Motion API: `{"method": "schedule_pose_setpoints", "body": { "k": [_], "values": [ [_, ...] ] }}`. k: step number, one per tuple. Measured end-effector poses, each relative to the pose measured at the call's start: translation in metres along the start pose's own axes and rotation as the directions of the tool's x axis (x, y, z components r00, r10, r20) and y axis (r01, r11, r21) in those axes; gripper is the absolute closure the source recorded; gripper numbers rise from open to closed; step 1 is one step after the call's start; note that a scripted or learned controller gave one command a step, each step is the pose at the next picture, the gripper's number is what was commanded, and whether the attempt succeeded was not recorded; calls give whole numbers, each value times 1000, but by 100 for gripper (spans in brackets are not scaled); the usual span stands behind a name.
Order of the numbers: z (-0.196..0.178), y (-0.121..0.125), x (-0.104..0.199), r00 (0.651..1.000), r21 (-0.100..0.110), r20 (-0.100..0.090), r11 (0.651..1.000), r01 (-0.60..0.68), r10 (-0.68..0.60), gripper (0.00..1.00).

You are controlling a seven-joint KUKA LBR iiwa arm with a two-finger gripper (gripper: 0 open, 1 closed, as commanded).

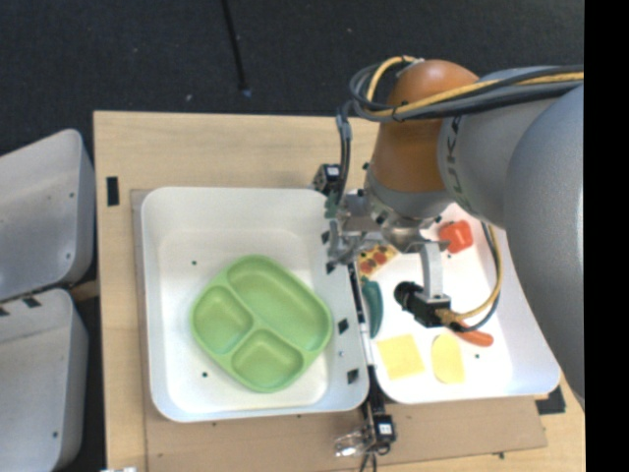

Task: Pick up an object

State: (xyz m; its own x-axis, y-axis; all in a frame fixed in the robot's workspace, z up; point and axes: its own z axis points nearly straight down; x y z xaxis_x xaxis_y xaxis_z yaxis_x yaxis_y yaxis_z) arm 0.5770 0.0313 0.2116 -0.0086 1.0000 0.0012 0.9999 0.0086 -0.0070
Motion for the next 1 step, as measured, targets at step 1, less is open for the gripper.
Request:
{"method": "schedule_pose_setpoints", "body": {
  "k": [1],
  "values": [
    [-7,1,45,1000,0,2,1000,-1,1,100]
  ]
}}
